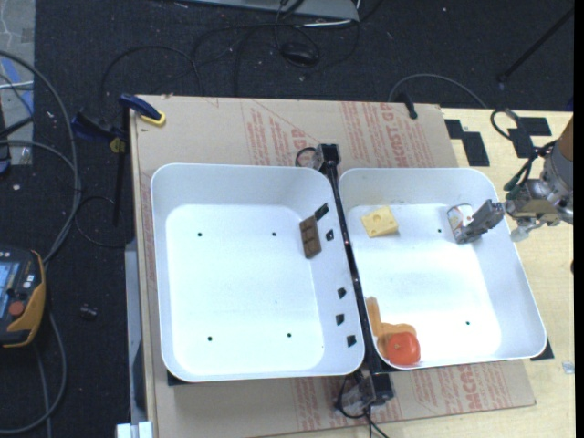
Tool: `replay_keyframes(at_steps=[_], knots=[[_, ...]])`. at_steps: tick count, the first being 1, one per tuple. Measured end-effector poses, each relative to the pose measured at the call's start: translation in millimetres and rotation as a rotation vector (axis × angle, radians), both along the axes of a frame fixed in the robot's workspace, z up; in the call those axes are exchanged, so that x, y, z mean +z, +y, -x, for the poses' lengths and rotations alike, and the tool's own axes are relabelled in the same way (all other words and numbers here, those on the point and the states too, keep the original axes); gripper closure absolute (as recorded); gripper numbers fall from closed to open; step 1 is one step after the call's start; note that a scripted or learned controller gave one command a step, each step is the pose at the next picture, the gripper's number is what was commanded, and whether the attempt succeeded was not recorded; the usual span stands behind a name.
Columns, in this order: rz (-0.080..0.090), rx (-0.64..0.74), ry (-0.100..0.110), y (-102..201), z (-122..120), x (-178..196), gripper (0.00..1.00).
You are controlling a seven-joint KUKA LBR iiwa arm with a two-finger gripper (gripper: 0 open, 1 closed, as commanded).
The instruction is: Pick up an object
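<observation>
1. My arm (558,176) comes in from the right edge, wrist low over the right bin's (511,272) far right wall, reaching toward the left.
2. My pincer (473,224) sits inside the right bin near its upper right corner — how wide it stands I cannot tell, and I see nothing between its tips.
3. In the right bin I count three things: one yellow cheese wedge (380,222) near the upper left, well apart from my pincer; one red tomato (401,347) at the lower left corner; and one orange piece (381,322) touching the tomato.
4. In the left bin (182,272) I count one thing — a brown bar (310,238) against the right wall.
5. Two white bins lie side by side, touching along the middle.
</observation>
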State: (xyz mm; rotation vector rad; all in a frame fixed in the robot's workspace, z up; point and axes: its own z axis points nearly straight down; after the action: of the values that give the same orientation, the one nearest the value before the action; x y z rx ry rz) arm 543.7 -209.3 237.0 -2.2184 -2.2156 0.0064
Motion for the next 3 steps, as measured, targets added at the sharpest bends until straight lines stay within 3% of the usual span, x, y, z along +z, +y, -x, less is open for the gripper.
replay_keyframes(at_steps=[1,3], knots=[[0.002,0.001,-0.007,0,-1,4,0.00],[0.000,0.002,-0.003,-2,2,-100,0.00]])
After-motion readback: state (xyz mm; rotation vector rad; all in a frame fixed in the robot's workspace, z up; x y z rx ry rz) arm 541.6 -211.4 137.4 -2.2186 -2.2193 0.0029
